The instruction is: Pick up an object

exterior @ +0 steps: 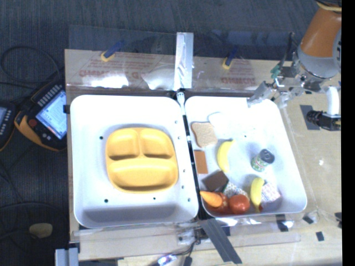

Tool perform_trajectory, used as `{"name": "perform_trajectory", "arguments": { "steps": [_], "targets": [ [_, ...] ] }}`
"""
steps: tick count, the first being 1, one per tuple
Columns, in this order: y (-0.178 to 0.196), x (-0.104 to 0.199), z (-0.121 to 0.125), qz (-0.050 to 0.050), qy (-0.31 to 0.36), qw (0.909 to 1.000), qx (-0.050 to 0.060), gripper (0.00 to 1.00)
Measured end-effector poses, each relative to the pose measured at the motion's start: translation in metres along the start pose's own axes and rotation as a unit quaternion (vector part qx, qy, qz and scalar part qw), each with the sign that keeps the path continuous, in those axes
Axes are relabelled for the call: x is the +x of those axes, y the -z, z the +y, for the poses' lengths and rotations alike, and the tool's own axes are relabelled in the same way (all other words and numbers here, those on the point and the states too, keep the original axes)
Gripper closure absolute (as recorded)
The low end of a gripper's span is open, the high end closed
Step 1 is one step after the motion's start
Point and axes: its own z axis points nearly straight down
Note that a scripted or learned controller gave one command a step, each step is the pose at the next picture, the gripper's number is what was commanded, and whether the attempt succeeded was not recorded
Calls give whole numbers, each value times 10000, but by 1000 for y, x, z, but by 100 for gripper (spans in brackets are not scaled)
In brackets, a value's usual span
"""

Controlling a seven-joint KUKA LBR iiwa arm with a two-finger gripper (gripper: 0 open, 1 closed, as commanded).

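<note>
The right bin (pixel 288 148) holds several toy foods: a bread slice (pixel 204 133), a banana (pixel 223 155), a small dark-topped can (pixel 262 159), a second banana (pixel 256 190), a brown block (pixel 214 180), a thin orange-brown card (pixel 201 161), an orange carrot-like piece (pixel 211 197), a red tomato (pixel 239 204) and a pale speckled piece (pixel 270 192). My gripper (pixel 266 93) hangs over the bin's far right corner, above the rim and apart from every item. Nothing shows in its grasp. The orange band (pixel 324 32) sits above it at the upper right.
The left bin (pixel 83 148) holds a yellow compartment tray (pixel 141 157). A clear plastic sheet with clips (pixel 183 65) lies behind both bins. A handheld pendant (pixel 47 118) rests left of the bench. Dark fixtures (pixel 321 118) stand on the bench right of the bin.
</note>
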Motion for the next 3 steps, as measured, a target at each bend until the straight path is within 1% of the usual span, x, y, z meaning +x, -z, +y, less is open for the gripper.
{"name": "perform_trajectory", "arguments": {
  "steps": [1, 2, 3],
  "targets": [
    [8, 0, 1, -6, 11, 10000, 10, 100],
    [8, 0, 1, -10, 9, 10000, 12, 0],
    [-124, 38, 21, -4, 51, 10000, -6, 0]
  ]
}}
